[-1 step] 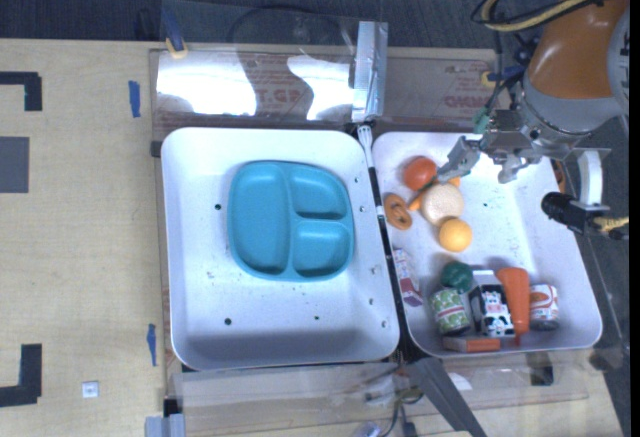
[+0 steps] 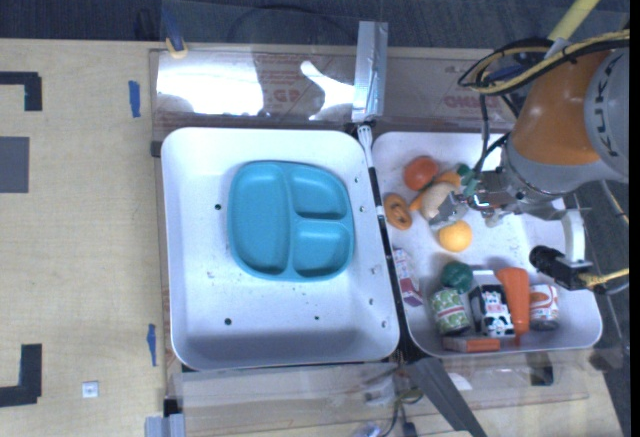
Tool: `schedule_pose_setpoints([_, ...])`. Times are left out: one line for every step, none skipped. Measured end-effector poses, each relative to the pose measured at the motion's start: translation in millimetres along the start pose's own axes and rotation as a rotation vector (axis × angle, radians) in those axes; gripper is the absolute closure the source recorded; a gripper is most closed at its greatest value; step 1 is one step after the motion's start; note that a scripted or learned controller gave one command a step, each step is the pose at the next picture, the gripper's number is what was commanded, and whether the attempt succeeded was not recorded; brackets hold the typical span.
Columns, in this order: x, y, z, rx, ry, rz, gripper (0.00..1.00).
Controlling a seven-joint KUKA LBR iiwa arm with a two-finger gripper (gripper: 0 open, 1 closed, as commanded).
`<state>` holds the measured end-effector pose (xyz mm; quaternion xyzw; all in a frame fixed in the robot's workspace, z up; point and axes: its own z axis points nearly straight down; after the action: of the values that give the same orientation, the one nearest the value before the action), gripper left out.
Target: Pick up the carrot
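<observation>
The carrot (image 2: 515,297) is a short orange piece lying near the front of the right bin (image 2: 580,330), between a black-and-white cow-print carton (image 2: 490,310) and a red-and-white can (image 2: 544,305). My gripper (image 2: 484,196) hangs over the middle of the right bin, up and to the left of the carrot and apart from it. It is close to a beige food piece (image 2: 437,198) and an orange ball (image 2: 455,237). The grey arm with its orange band (image 2: 560,120) reaches in from the right and hides the bin's far right corner.
The right bin also holds a red tomato (image 2: 421,170), an orange ring (image 2: 398,211), a green-topped piece (image 2: 457,275) and a green-labelled can (image 2: 449,311). A blue divided plate (image 2: 291,219) lies in the left bin (image 2: 190,255).
</observation>
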<state>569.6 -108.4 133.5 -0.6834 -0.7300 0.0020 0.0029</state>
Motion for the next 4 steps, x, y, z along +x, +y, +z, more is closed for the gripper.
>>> schedule_pose_setpoints([-4,-4,46,-0.011,-0.002,-0.234,0.0])
schedule_pose_setpoints([-6,-3,34,-0.019,-0.005,-0.23,1.0])
schedule_pose_setpoints([-6,-3,35,-0.017,-0.005,-0.23,0.0])
schedule_pose_setpoints([-48,25,-2,-0.013,-0.006,-0.231,0.0])
